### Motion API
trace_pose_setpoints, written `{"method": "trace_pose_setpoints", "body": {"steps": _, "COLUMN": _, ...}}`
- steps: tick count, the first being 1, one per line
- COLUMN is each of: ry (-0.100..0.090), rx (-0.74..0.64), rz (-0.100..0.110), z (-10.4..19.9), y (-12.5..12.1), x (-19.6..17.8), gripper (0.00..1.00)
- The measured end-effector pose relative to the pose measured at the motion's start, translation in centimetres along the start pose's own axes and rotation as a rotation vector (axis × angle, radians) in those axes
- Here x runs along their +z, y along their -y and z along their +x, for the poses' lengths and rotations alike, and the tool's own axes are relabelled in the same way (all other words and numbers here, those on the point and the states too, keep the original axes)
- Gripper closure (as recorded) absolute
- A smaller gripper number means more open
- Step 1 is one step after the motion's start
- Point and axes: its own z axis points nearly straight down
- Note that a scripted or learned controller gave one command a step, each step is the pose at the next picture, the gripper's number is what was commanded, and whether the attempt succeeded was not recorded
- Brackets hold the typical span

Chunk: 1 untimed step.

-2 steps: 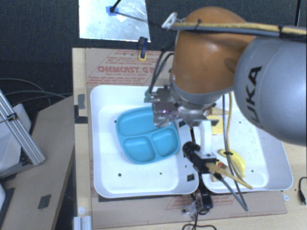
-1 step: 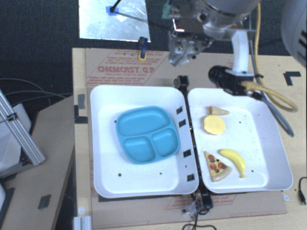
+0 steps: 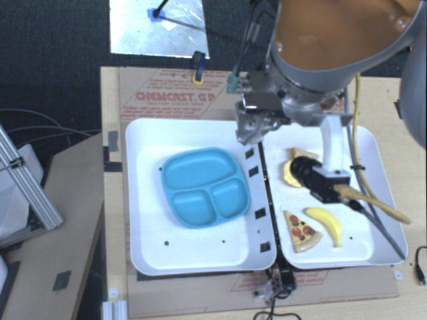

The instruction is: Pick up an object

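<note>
My gripper (image 3: pixel 250 133) hangs over the divide between the two bins, near their far edge, just beyond the blue plate's upper right corner. A blue three-part plate (image 3: pixel 203 186) lies in the left bin (image 3: pixel 143 199). In the right bin (image 3: pixel 377 179) a pizza slice (image 3: pixel 301 230) and a yellow banana (image 3: pixel 327 224) lie near the front. A yellow-and-tan food piece (image 3: pixel 291 169) sits farther back, partly hidden by the robot's black fitting. Nothing shows in the gripper.
The arm's large grey and orange body (image 3: pixel 340 32) covers the right bin's far part. A brown cardboard sheet (image 3: pixel 173 92) lies beneath the bins. A shiny plate (image 3: pixel 157 19) rests beyond the bench.
</note>
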Motion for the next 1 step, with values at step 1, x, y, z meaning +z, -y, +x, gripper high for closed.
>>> {"method": "trace_pose_setpoints", "body": {"steps": 1, "ry": 0.0, "rx": -0.001, "rz": 0.0, "z": 2.41, "y": -0.2, "x": 8.5, "gripper": 1.0}}
